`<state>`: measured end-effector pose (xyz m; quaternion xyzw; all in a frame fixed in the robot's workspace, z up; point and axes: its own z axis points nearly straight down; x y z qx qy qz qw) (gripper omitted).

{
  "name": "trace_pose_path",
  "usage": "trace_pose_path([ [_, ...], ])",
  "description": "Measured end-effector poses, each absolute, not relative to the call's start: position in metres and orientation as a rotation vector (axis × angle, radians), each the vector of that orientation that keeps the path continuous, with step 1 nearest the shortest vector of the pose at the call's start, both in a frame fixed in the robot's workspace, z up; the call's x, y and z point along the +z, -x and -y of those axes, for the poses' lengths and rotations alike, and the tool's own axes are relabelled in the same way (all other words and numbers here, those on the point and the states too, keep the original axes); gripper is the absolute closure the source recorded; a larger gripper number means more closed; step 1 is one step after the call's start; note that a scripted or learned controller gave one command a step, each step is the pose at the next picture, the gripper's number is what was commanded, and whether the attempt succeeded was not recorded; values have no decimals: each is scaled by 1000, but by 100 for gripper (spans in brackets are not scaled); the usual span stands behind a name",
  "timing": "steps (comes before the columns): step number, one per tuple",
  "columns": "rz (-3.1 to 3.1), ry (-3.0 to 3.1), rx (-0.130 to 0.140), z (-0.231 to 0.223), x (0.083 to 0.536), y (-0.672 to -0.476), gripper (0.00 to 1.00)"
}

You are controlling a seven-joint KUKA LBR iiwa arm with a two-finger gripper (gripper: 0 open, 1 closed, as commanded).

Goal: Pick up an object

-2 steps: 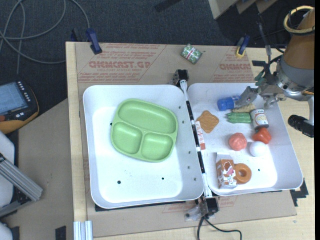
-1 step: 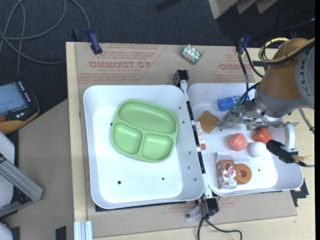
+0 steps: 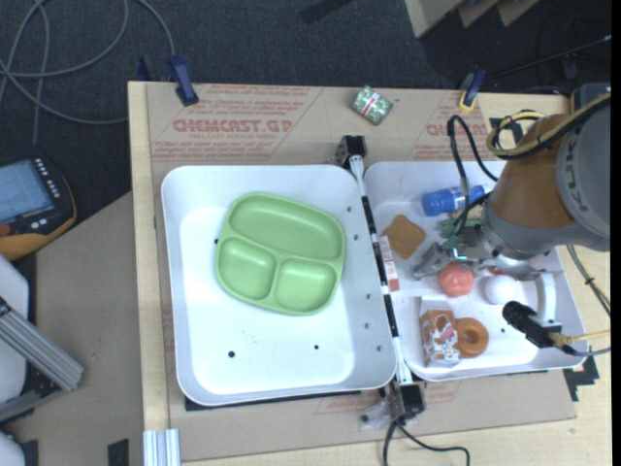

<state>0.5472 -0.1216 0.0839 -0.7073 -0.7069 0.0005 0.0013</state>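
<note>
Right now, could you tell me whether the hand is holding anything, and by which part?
It cannot be told. The hand is low in the right bin, just above the red ball, but the wrist hides its tip.

A reddish ball (image 3: 456, 280) lies in the right bin (image 3: 417, 178), between a white ball (image 3: 502, 288) and a donut (image 3: 473, 338).

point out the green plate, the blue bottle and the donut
green plate (image 3: 279, 250), camera view, on its large upper compartment
blue bottle (image 3: 442, 201), camera view, on its body
donut (image 3: 473, 337), camera view, on its ring
</note>
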Motion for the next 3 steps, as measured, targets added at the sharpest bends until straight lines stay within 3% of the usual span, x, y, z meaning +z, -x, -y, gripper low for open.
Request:
trace_pose_path([
  [1,2222,2224,-4,122,96,-549,100],
  [2,2222,2224,-4,122,95,-549,0],
  [3,2220,2221,1,105,84,-497,0],
])
